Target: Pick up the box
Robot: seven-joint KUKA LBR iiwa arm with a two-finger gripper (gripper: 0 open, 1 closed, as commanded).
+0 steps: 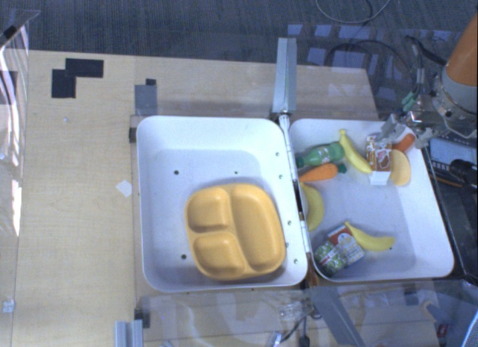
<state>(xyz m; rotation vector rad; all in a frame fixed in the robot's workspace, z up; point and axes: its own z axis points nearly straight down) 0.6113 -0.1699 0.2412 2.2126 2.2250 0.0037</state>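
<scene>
On the wooden bench (75, 211) the left bin (160, 189) holds a yellow compartment tray (235, 230), lying well apart from everything else. In the right bin (429, 256), going rightward, a yellow banana-like piece (314, 205) lies against the left wall, with a green bottle (320, 154) and an orange carrot (321, 174) just above it, touching each other. Toward the front a green and red packet (338, 248) sits touching a banana (371, 240). Another banana (352, 151) leans at the back, just left of the box (379, 156), a small red and white carton standing at the bin's back right. A pale yellow fruit (401, 167) presses against the box's right side. The gripper (399, 130) hangs right over the box's top; I cannot tell whether it is spread or closed, nor whether it touches the carton.
</scene>
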